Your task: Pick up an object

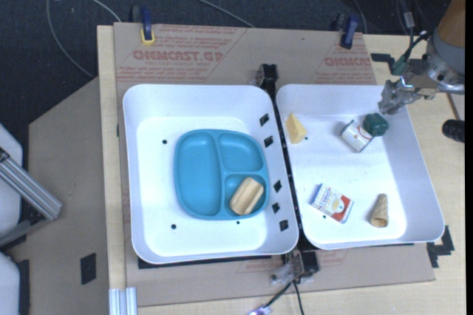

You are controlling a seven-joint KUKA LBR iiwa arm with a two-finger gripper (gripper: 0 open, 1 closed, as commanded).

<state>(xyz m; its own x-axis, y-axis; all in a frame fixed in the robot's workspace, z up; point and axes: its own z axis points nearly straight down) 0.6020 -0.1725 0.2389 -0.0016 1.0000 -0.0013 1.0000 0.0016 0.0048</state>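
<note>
Roughly centre-top of right bin (414, 158): small white bottle with green cap (363, 131), lying on side, cap pointing toward gripper (392, 97). Gripper hovers just above-right of cap, at bin's far right rim; nothing between fingers, spread cannot tell. Same bin: yellow wedge (295, 129) near left wall, small red-white-blue box (330, 202) near front, tan cone (380, 211) beside it. Left bin (148, 158): blue divided plate (211, 169), bread roll (247, 195) in lower-right compartment.
</note>
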